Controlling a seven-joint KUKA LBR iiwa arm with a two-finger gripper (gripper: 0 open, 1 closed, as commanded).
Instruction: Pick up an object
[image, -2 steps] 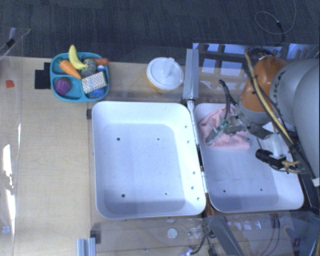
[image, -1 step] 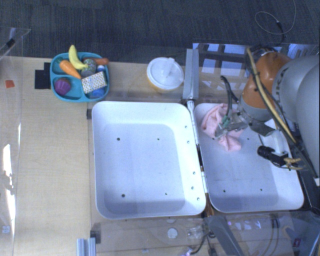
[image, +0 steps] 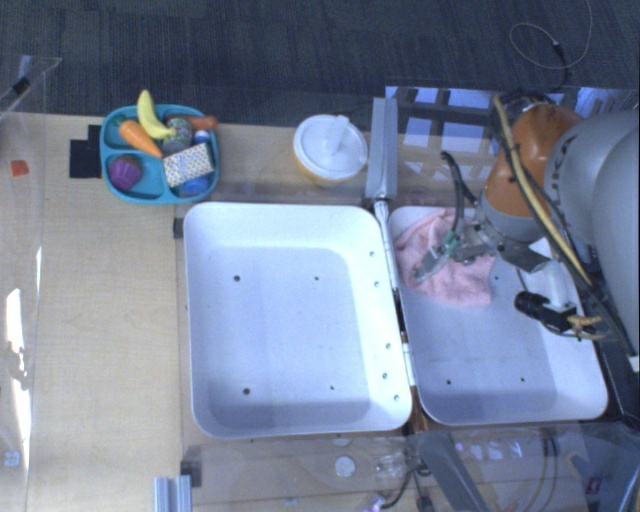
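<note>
A crumpled pink cloth (image: 455, 272) lies in the far left corner of the right bin (image: 520, 390). My gripper (image: 438, 258) reaches in from the right and hangs low over the cloth's left part, at or very near its surface. The grey arm with its orange band (image: 520, 160) rises behind it at the right. Whether the cloth is gripped is hidden by the wrist and the folds.
The left bin (image: 290, 320) stands beside the right one, with a narrow rim gap between them. Behind the bins sit a blue divided tray (image: 160, 155) of toy food and a white lidded bowl (image: 330, 148). A metal frame (image: 380, 150) stands behind the right bin.
</note>
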